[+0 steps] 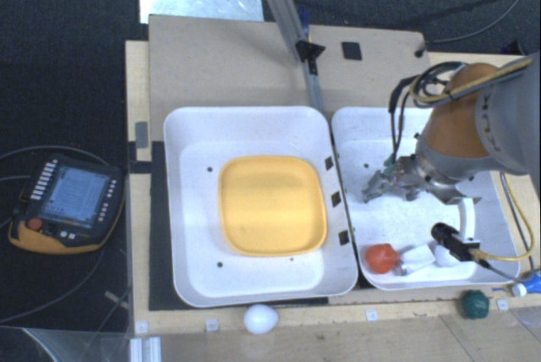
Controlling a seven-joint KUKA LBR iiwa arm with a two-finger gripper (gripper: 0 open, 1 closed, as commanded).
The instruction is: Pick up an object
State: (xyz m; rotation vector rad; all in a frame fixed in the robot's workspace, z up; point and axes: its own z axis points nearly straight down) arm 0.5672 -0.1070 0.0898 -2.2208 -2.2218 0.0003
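One gripper [374,188] blurred over right bin [359,128].

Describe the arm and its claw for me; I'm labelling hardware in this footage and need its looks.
The arm is a thick, rounded grey body with a broad orange band above the wrist. Black cables loop beside that band. Below it sits the claw, a small assembly of grey metal parts, too small to make out in detail.
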